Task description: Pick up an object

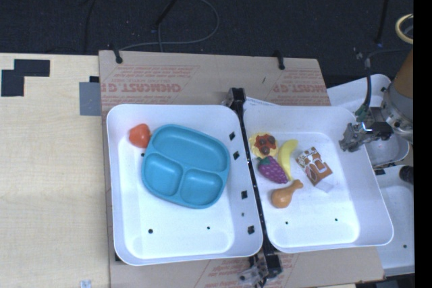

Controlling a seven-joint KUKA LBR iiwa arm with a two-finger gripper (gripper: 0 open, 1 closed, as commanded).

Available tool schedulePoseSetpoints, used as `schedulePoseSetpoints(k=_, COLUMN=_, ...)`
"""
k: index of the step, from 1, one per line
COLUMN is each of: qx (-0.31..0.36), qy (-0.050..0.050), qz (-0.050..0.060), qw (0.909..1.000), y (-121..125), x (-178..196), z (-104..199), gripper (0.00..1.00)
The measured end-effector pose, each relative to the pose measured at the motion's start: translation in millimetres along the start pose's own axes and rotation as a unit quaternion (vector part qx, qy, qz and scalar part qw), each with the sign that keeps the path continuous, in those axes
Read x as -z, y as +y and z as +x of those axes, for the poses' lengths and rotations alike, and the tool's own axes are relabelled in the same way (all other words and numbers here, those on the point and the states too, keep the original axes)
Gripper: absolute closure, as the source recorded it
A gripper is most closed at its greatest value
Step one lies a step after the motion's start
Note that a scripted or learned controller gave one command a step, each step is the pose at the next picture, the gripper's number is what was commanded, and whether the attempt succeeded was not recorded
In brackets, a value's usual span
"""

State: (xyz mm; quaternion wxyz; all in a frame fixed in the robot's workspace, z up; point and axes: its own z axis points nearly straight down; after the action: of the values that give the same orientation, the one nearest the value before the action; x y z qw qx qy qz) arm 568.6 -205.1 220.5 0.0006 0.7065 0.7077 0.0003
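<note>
The objects to pick lie together in the right bin (378,226), in its upper left part. A toy chicken drumstick (286,194) lies lowest of the group, with its thin end pointing up and to the right. Just above it is a purple bunch of grapes (272,169), and beside the grapes a yellow banana (287,156) stands nearly upright in the view. Above the grapes there is a small yellow and red toy (263,143); what it represents cannot be told. To the right of the banana lies a brown and white packet (315,166), tilted, close to the banana but apart from it.

The gripper (356,136) is at the right rim of this bin, well apart from all these objects. Nothing is seen in it, and whether it is open or closed cannot be told.

In the left bin (135,239) lies a blue divided plate (185,166) with three compartments. A red tomato (140,135) is just beside its upper left corner.

Both bins rest on a sheet of cardboard (202,81).
</note>
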Motion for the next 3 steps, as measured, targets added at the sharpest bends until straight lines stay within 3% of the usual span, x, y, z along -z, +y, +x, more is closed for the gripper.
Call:
schedulePoseSetpoints(k=1, qx=0.000, qy=0.000, qz=-0.001, qw=1.0000, y=0.8, x=51.5, z=-0.9, gripper=1.00)
schedulePoseSetpoints(k=3, qx=0.000, qy=0.001, qz=0.003, qw=1.0000, y=19.7, x=20.9, z=93.0, gripper=1.00)
